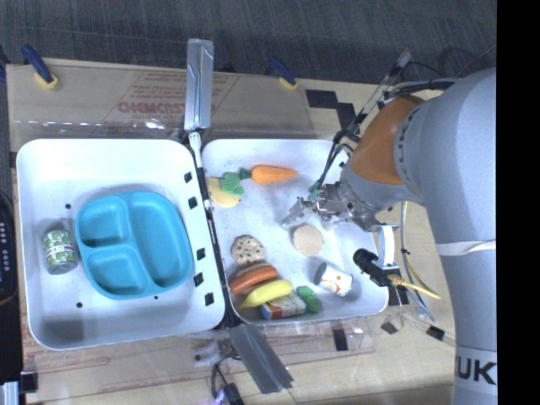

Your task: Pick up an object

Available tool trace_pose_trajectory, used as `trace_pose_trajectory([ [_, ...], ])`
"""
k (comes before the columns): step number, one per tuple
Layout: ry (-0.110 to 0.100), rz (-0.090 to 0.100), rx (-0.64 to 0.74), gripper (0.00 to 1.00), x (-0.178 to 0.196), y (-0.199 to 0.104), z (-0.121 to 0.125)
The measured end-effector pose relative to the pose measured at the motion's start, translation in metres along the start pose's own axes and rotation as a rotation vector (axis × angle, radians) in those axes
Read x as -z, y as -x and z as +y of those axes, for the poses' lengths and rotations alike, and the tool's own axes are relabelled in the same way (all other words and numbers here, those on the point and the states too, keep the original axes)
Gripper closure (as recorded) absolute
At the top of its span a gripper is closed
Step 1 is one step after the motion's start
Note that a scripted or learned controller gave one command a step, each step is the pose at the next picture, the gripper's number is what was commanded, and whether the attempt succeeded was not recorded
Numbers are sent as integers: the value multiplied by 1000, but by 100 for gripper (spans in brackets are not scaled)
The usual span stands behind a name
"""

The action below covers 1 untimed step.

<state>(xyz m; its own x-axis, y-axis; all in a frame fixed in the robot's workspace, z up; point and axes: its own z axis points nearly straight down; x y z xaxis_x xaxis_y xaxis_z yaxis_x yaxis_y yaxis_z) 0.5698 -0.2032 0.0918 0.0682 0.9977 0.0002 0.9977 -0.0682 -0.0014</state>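
The grey two-finger gripper (pixel 309 212) is hovering over the right white bin (pixel 253 152) — whether its jaws are wide or narrow, I cannot tell. Just below them a pale round cookie-like disc (pixel 308 240) is lying flat; above and left, an orange plastic carrot (pixel 272 174) — farther left, the blue divided tray (pixel 133 243).

The grey arm (pixel 460 192) enters from the right, its thick body running along that edge from the near side toward the middle. The orange band (pixel 380 146) sits above the wrist, which bends leftward and downward. The gripper (pixel 304 213) hangs at the arm's left end, its metallic tip pointing left, low and slightly toward the near side.
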Motion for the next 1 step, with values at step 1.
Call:
trace_pose_trajectory([
  [1,-1,2,45,0,31,-11,-27],
])
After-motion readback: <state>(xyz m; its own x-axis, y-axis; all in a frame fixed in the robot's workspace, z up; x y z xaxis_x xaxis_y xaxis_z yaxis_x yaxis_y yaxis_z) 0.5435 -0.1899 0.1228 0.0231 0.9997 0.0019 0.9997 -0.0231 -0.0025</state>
